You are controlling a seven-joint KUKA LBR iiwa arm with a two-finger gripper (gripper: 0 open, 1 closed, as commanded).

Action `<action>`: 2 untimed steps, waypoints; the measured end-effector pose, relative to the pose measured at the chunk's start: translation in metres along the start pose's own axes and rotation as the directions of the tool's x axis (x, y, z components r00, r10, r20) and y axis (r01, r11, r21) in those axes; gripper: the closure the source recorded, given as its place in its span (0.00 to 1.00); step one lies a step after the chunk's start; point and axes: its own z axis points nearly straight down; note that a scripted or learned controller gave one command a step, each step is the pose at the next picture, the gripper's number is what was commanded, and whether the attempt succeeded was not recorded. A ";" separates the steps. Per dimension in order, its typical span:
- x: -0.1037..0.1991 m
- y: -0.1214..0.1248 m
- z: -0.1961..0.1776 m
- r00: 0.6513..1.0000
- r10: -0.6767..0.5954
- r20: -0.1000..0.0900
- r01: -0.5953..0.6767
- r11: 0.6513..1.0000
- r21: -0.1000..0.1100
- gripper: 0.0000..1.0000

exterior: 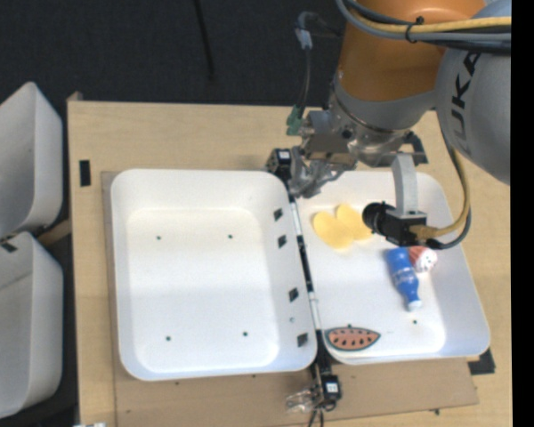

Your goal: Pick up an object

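Your gripper hangs at the right bin's eleven o'clock corner; its opening can't be judged. The yellow piece lies just toward five o'clock, so center over it before descending.

A pale wooden bench is bearing two white bins, left bin and right bin, lying side by side mid-frame.

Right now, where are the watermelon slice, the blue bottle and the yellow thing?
watermelon slice [351,338], camera view, its red middle.
blue bottle [402,275], camera view, its body.
yellow thing [340,226], camera view, its centre.
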 end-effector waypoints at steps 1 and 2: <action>-0.033 0.020 0.028 1.000 0.007 0.001 -0.007 1.000 -0.009 1.00; -0.100 0.053 -0.021 1.000 0.009 0.003 -0.009 1.000 -0.019 1.00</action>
